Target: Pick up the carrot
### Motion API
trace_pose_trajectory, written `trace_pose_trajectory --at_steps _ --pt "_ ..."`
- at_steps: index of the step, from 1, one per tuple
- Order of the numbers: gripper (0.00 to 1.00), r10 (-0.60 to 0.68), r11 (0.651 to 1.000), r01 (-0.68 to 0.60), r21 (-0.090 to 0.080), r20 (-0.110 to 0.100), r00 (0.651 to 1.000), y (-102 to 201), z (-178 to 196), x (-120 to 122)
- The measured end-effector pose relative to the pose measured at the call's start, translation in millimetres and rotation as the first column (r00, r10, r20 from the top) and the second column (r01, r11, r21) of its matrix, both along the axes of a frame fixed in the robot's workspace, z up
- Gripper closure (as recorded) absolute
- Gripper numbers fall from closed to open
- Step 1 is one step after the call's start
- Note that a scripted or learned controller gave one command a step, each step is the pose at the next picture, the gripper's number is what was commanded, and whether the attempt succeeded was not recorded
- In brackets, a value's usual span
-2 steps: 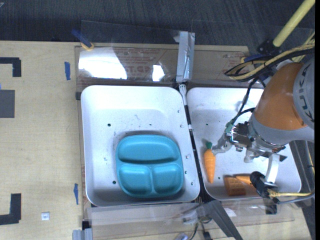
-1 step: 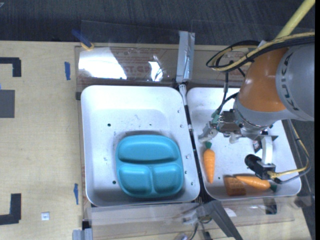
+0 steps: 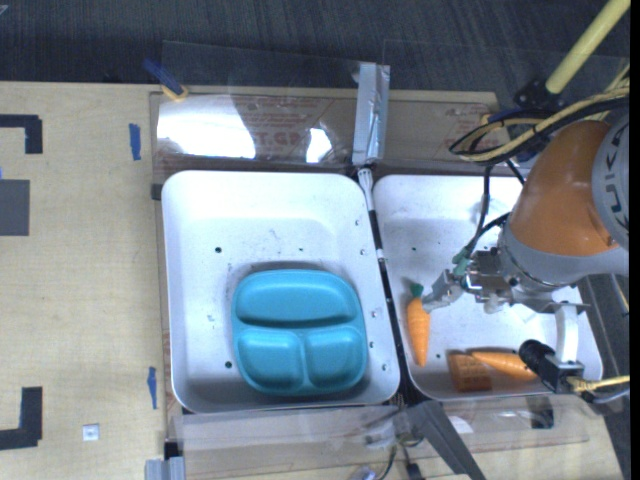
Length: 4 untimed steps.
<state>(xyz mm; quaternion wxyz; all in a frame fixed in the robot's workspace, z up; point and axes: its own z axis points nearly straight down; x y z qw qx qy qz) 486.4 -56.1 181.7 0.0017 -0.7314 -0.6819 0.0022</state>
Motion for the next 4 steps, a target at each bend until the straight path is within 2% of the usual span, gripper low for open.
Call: trace_pose_trajectory --at_steps 1,2,3,4 --pt "0.00 -0.010 1.000 0.010 0.000 0.003 1.000 27.1 -0.3 35.9" --pt "0.00 -0.107 0.994 0.107 0.000 -0.001 0.994 6.8 -0.2 -6.7" --pt "0.00 -0.116 0.993 0.116 -0.001 0.003 0.993 34.1 -0.3 32.1" --pt "0.00 -0.111 0.994 0.111 0.000 0.000 0.994 6.2 -0.2 -6.7"
